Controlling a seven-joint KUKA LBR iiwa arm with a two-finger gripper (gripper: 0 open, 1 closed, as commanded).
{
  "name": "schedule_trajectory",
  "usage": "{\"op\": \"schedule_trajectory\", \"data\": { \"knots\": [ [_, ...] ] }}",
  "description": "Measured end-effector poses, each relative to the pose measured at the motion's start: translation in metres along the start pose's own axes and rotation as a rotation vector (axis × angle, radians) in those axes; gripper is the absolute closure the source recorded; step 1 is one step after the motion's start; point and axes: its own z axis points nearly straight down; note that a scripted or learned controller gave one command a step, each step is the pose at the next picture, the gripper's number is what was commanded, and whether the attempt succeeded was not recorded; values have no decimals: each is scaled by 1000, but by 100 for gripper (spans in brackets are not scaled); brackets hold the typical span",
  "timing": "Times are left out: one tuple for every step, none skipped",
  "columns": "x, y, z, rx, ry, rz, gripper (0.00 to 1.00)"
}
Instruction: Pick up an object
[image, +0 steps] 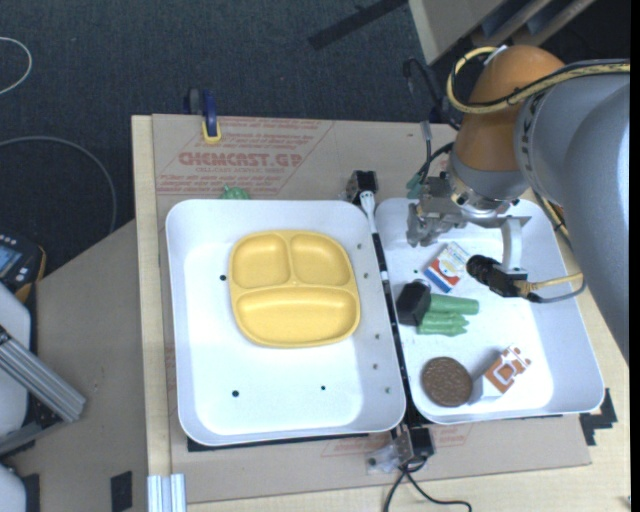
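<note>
On the left, the left bin (200, 330) is holding a yellow tray (294, 287) with three compartments, two small ones at the far side and one long one nearer the camera; the tray is lying flat toward the bin's far half, and a few small dark specks are dotting the white floor around it. Beyond this bin, brown board (250, 155) is showing, with a blue-and-yellow clamp (209, 115) gripping its far edge.

Right of the seam, the right bin (570, 350) is carrying several small things: a black block (412, 301) is sitting near the seam, touching a green toy (447, 314); a red, white and blue packet (444, 267) is lying just beyond them; a brown disc (446, 381) is resting near the front rim, with an orange-and-white box (508, 369) just beside it.

Over the far end of this bin the gripper (436, 226) is hanging close to the packet; whether it is apart or together I cannot tell, and nothing is visibly clamped in it
</note>
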Motion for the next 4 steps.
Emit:
{"op": "schedule_trajectory", "data": {
  "knots": [
    [47, -50, -45, 2, 4, -6, 100],
    [122, -117, -132, -7, 5, -12, 100],
    [117, -115, -127, -1, 1, -3, 0],
    [163, -143, -198, -7, 3, -7, 0]
  ]
}}
